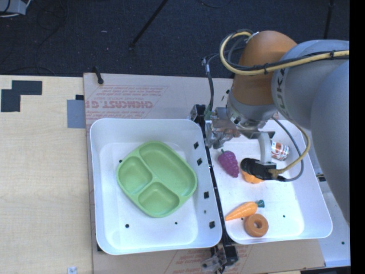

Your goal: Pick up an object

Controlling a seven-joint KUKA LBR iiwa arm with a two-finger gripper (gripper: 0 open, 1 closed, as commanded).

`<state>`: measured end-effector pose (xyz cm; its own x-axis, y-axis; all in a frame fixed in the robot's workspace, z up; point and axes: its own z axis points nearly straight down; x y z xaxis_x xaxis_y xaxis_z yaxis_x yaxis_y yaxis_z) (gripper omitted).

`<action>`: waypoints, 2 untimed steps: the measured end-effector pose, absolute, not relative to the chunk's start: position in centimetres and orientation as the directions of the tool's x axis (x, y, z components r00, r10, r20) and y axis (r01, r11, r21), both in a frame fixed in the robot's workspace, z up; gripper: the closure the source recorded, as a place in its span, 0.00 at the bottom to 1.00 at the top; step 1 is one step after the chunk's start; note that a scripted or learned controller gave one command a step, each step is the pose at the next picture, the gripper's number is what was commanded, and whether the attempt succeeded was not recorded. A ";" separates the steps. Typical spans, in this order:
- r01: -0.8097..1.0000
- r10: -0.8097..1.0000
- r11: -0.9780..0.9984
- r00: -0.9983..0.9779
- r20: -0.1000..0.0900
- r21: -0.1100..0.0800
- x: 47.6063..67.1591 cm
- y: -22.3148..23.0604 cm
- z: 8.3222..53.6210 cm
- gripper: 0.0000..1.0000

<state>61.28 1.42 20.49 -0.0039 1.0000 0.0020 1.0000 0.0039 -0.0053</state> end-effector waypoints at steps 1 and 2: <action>1.000 1.000 0.005 -0.005 0.002 -0.004 60.6 6.2 21.0 1.00; 1.000 1.000 0.004 -0.004 0.001 -0.004 59.2 11.0 22.3 1.00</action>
